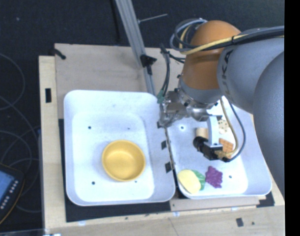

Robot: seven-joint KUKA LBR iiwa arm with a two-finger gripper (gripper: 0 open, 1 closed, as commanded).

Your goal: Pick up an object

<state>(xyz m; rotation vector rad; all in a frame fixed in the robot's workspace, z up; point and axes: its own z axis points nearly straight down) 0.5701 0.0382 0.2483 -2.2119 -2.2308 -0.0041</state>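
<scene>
Clutter sits low in the right bin (248, 181), so my end effector (165, 116) hovers near its upper-left rim, grip state I cannot tell.

One fixed camera high above the table (49, 132), looking down at a slant, both white bins (81, 107) filling mid-frame, near enough to show small items, arm (253, 68) entering from the right, dark floor across the top and left.
</scene>
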